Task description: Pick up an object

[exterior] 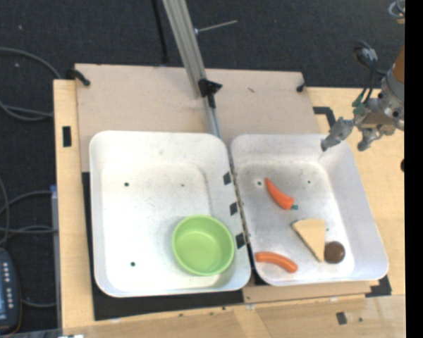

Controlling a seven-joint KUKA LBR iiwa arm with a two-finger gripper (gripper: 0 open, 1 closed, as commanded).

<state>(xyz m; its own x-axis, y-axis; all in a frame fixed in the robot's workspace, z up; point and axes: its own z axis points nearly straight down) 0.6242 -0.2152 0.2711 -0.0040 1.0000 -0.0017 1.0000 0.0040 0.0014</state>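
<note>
Two white bins side by side on the table point(148, 97) — left bin point(120, 167) and right bin point(352, 189). Inside the right bin: an orange carrot point(280, 194) near its middle, a pale cheese wedge point(311, 237) toward its near right corner, a brown ball point(334, 251) touching the wedge's right side, an orange sausage point(276, 260) along its near wall. In the left bin, a green bowl point(203, 243) close to the wall next to the right bin. Above the right bin's far right corner, the claw point(347, 138) — fingers spread wide, holding nothing, well apart from every object.
</note>
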